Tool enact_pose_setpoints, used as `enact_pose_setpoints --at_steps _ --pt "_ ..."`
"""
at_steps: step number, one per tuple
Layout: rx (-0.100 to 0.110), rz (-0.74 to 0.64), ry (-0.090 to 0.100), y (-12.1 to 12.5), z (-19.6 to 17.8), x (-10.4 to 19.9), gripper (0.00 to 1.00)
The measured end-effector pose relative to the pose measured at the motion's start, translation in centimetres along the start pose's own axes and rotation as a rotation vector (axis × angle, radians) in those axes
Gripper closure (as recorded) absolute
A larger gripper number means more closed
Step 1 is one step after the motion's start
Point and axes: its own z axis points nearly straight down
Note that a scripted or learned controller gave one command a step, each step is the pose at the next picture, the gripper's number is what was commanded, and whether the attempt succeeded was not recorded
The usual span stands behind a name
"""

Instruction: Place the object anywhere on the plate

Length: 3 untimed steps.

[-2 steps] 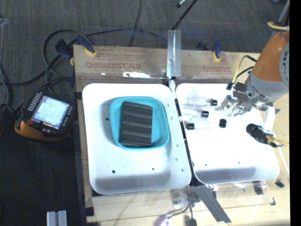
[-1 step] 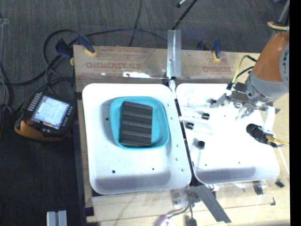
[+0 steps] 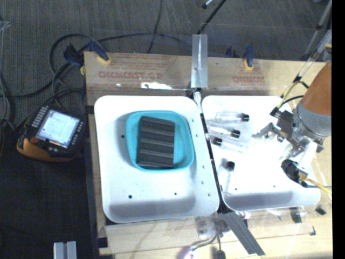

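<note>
1. Dark grey and ribbed, the block was seen lying flat on the teal plate in the left bin, its long side running front to back, well within the plate's rim.
2. It was judged stiff and fairly light, probably rubber or plastic; the ridged top should give grip, and no fragility was suggested.
3. Were it to be taken up, a hold across the narrow width, at mid-length, would be preferred, since the long sides stood clear of the plate's raised edge.
4. By the look of things, the task was judged already met, as the block rested wholly on the plate.
5. The end effector was seen over the right bin, near its far right side and well apart from the block; whether it was wide or narrow could not be told, and nothing was seen held in it.
6. Several small clear vials with black caps lay scattered in the right bin's left half, apart from the plate.
7. Both bins were smooth white plastic, shallow, set side by side on a brown counter.
8. Beyond it, dark carpet, cables and a pendant with a lit screen were noted to the left.
</note>
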Motion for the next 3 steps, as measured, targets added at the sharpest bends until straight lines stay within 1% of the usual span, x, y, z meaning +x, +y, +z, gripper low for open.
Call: enact_pose_setpoints --at_steps 1,2,3 --pt "0.001 0.025 -0.002 -3.5 1.6 -1.5 0.00" --pt "0.004 0.425 0.000 -2.6 7.6 -2.8 0.00" --pt "-0.002 0.211 -0.002 -1.5 -1.5 -4.3 0.00"
